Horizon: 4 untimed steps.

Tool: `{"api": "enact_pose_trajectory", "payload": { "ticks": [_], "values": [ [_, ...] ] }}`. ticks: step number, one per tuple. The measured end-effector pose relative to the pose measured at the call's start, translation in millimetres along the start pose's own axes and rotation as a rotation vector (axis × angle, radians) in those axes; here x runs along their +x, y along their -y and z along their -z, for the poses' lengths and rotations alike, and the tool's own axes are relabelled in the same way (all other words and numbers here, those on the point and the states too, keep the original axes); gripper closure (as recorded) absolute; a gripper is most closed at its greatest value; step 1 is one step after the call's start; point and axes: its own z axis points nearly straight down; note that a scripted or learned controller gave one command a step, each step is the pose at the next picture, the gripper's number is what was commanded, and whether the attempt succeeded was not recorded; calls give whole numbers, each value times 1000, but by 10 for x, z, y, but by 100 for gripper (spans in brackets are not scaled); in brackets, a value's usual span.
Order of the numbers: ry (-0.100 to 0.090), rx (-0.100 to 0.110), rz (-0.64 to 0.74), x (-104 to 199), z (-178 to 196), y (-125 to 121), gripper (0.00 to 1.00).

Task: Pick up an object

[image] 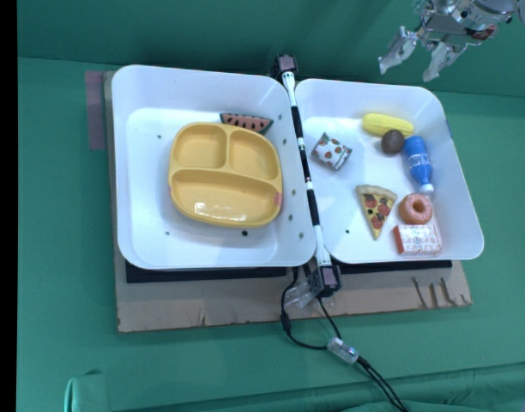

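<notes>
Right bin (455,153) – 7 toys; left bin (142,101) – 1 plate (226,175), 1 watermelon slice (246,123).

Divided plate (226,175) in left bin (142,230), pizza slice (376,207) left of doughnut (415,208) in right bin (455,230)

End effector (414,61) raised at upper right, fingers spread.
</notes>
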Motion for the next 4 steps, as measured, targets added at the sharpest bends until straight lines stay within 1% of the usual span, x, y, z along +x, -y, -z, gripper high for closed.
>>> {"api": "enact_pose_trajectory", "payload": {
  "ticks": [1, 2, 3, 4],
  "values": [
    [1, 0, 2, -459, -1454, -84, 0],
    [15, 10, -2, -194, -1584, -62, 0],
    [-1, 2, -5, -142, -1420, -92, 100],
    [3, 3, -5, -158, -1419, -89, 0]
  ]
}}
